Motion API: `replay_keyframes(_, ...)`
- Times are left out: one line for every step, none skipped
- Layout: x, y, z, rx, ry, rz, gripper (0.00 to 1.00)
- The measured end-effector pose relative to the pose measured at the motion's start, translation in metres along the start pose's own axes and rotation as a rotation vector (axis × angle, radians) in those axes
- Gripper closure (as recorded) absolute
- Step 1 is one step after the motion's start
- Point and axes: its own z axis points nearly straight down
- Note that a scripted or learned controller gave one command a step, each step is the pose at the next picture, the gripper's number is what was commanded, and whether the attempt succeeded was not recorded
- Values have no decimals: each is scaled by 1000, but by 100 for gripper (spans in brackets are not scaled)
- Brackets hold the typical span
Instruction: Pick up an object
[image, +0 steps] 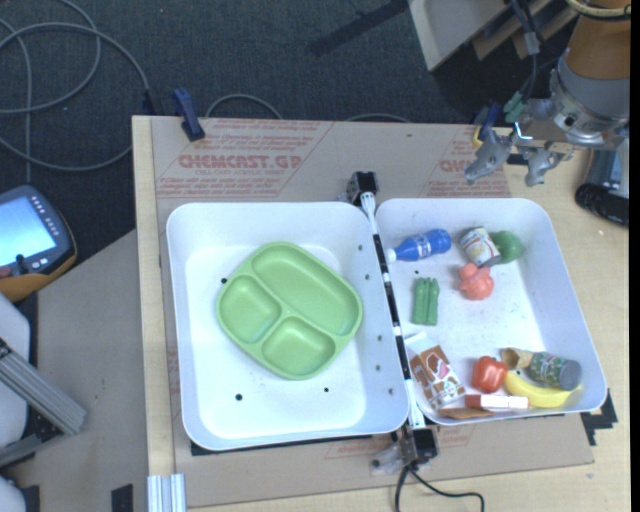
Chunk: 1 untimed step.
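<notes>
Camera view, from above: I see the two-finger metal gripper (510, 155) up at the far right, above the bench and beyond the far rim of the right shallow white plastic bin (570, 300). Its two fingers stand spread, w/ nothing between them. So the step in hand, by my judgement, is the approach; no object is picked yet.

The left white bin (190, 300) carries a light green plastic plate w/ three compartments (290, 310). The objects to pick lie in the right bin: a blue plastic bottle (422, 246) near the divider, a small tin can w/ printed label (478, 245) touching a green round vegetable toy (507, 245), a pink-orange lumpy toy (476, 283) just below them, and a bundle of green bean-like sticks (426, 300). At the near rim it is crowded: a printed snack carton (437, 376), a red pepper-like toy (489, 374), a yellow banana toy (535, 392), a dark jar lying on its side (552, 370).

I would avoid the near cluster, as things touch there and fingers may catch two. The blue bottle or the green sticks are better, both stand apart from neighbours. For the bottle I would turn the wrist so fingers close across its narrow side, come down straight, keep clear of the divider, then lift slowly and check before moving.
</notes>
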Motion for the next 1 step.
replay_keyframes(5,-2,167,15,3,1,0)
